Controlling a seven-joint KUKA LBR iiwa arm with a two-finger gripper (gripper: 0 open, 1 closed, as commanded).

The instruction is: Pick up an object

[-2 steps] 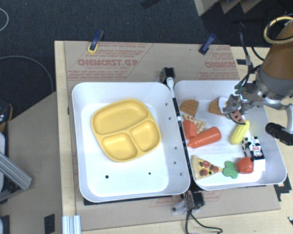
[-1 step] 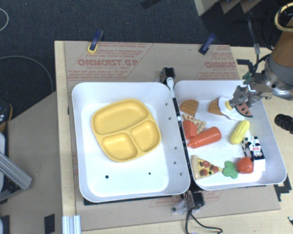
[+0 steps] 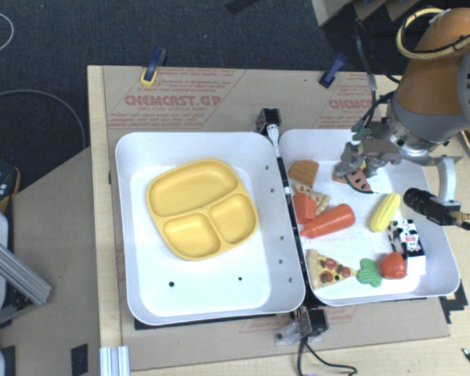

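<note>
A watermelon slice is gripped by the gripper. It is held over the right bin, just beyond the corn cob.

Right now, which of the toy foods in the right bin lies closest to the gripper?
The watermelon slice, red with a dark rind, lies right at the gripper near the bin's far side. The corn, carrot and pizza slice lie nearer the camera.

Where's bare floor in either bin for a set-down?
Left bin: bare strip in front of the yellow divided plate, and a band along its left wall. Right bin is crowded: carrot, corn, pizza slice, with the gripper over its back.
</note>
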